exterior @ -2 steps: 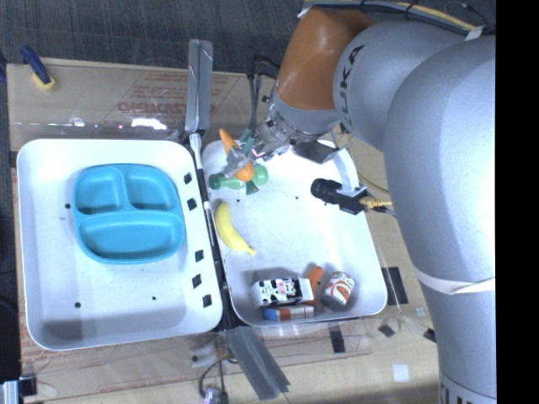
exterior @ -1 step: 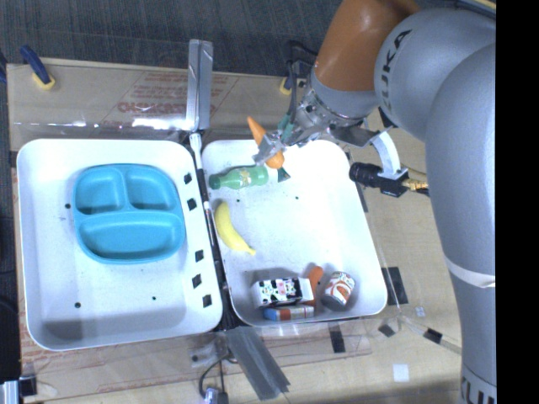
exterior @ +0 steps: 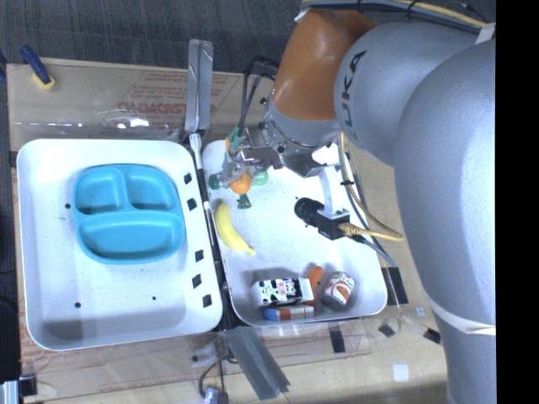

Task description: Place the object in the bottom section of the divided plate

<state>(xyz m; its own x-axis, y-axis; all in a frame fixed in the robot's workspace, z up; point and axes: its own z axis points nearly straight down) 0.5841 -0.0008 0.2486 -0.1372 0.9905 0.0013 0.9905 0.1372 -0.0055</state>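
Note:
A blue divided plate [exterior: 128, 212] lies in the left bin [exterior: 50, 310], with two small sections at the top and one wide section at the bottom. In the right bin [exterior: 362, 268], a small orange object with green bits [exterior: 242, 183] sits near the upper left corner. My gripper [exterior: 242, 158] hangs directly over it, touching or nearly touching its top. The arm's grey body and orange band cover the right bin's upper right part.
A yellow banana [exterior: 232, 230] lies just below the orange object, along the right bin's left wall. Along the front wall sit a patterned box [exterior: 278, 290], a small can [exterior: 338, 289] and a marker [exterior: 286, 312]. A black fitting [exterior: 318, 215] hangs off the arm mid-bin.

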